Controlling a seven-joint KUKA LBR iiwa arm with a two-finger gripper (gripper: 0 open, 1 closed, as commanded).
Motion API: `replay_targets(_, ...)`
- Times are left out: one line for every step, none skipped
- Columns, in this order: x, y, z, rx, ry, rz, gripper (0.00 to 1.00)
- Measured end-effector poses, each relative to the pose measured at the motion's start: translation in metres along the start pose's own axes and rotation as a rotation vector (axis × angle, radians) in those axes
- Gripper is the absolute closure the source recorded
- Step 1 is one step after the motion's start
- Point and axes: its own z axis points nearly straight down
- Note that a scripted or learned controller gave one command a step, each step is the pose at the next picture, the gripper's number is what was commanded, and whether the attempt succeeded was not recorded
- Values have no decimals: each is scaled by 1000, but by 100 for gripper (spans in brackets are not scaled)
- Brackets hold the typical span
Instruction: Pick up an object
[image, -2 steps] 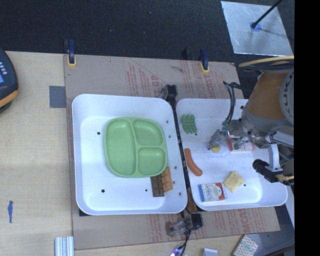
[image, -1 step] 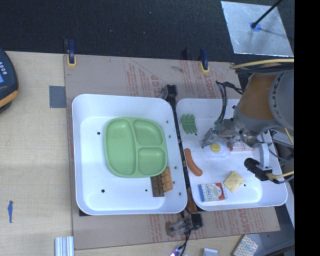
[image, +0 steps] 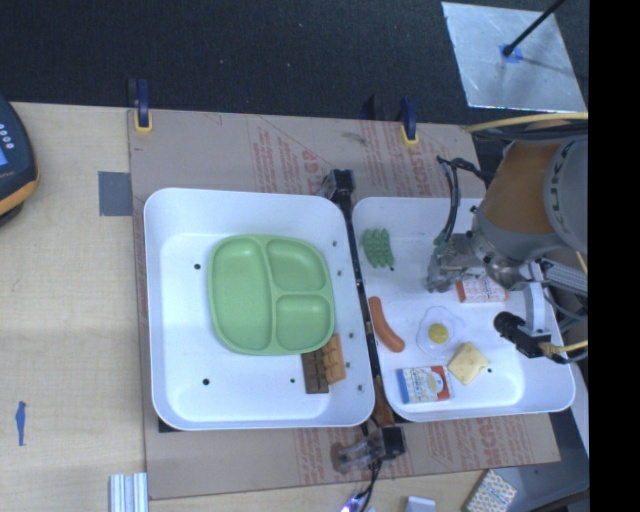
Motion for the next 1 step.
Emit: replay_targets(0,0,0,1,-1,-1,0)
